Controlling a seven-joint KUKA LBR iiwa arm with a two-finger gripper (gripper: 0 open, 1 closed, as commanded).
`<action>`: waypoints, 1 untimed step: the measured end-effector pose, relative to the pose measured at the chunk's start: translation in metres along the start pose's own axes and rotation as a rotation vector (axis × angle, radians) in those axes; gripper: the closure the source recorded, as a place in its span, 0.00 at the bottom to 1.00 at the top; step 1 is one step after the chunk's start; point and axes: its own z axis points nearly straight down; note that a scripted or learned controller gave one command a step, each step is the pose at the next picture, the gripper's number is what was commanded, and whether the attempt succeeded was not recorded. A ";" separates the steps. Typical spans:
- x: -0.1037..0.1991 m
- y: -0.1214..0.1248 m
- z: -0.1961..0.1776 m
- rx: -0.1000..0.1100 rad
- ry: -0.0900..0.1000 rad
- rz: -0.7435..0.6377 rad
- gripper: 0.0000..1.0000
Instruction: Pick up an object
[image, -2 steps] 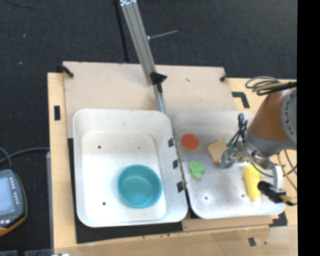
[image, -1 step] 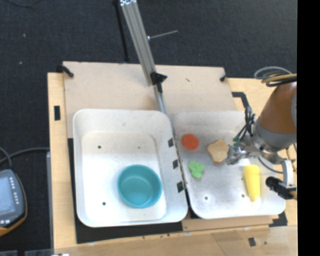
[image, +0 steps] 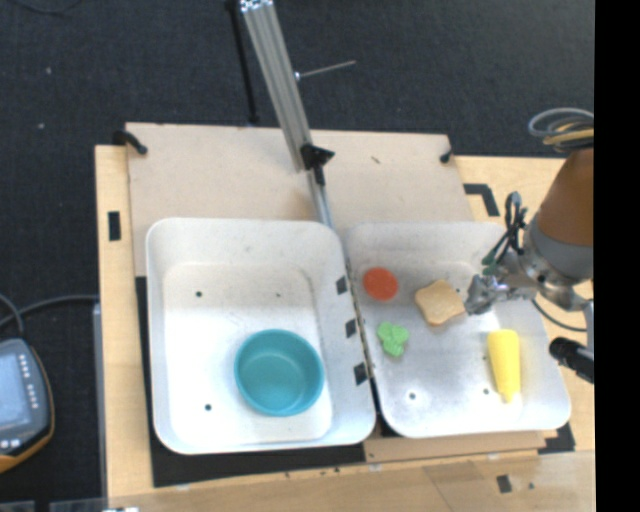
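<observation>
Wooden bench (image: 250, 170), two shallow white bins: left bin (image: 180, 260) one teal round bowl (image: 280, 373); right bin (image: 440, 405) one each: tan bread-like slice (image: 439, 302) beside gripper (image: 478, 298), grip unclear; yellow corn cob (image: 504, 364), long axis 12-to-6; orange-red round piece (image: 380, 284); green lumpy piece (image: 393, 339)

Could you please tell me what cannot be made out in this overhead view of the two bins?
- Gripper beside the tan piece: too small and blurred to tell contact.
- Arm: cut off by the right edge.
- Green item: too small to identify.
</observation>
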 end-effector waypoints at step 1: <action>0.003 0.010 -0.059 -0.002 -0.001 -0.001 1.00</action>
